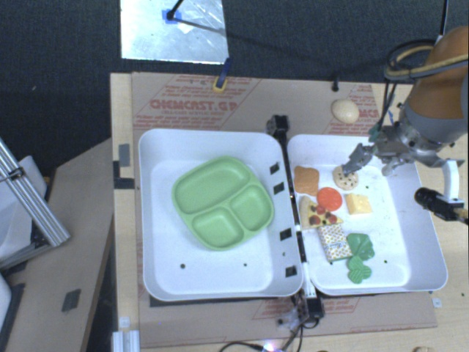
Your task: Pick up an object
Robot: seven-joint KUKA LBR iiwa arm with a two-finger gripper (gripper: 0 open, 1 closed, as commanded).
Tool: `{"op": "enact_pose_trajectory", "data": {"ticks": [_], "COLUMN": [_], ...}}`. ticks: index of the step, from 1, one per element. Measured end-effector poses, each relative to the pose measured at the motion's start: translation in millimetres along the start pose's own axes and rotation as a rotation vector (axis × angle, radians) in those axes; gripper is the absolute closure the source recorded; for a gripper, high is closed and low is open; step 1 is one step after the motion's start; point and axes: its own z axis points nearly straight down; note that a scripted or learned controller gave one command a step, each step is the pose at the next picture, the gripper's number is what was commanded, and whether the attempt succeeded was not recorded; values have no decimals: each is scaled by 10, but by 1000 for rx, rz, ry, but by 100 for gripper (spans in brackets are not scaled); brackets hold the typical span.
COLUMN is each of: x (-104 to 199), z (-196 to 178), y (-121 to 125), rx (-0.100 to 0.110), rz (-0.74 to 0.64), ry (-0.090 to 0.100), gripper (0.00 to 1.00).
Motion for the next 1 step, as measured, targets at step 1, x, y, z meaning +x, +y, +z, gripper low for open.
{"op": "enact_pose_trajectory", "data": {"ticks": [1], "x": [-1], "z": [-61], "y": [23], "rx": [-11], "rz": [-2], "ry": [-2], "gripper": [0]}}
